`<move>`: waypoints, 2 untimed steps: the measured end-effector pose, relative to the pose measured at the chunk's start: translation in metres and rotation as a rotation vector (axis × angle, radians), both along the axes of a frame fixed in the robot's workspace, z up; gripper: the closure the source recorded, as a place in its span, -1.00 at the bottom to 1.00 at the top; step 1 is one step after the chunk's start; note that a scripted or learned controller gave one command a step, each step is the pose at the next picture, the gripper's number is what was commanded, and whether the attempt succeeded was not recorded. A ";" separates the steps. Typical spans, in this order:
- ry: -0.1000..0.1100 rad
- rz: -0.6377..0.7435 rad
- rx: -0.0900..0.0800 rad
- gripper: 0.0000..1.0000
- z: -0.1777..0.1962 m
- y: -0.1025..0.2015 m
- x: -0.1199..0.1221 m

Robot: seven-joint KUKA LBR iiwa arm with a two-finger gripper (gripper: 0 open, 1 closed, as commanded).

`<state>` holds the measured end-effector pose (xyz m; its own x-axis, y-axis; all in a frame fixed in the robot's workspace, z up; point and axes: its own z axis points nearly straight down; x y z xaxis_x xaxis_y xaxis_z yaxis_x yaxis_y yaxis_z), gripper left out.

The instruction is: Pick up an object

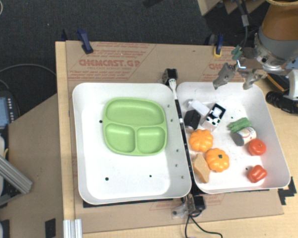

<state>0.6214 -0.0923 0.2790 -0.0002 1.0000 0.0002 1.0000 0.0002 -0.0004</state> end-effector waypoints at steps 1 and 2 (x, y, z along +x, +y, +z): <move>0.013 0.004 0.004 -1.00 -0.066 0.064 -0.078; 0.012 0.004 0.003 -1.00 -0.097 0.115 -0.147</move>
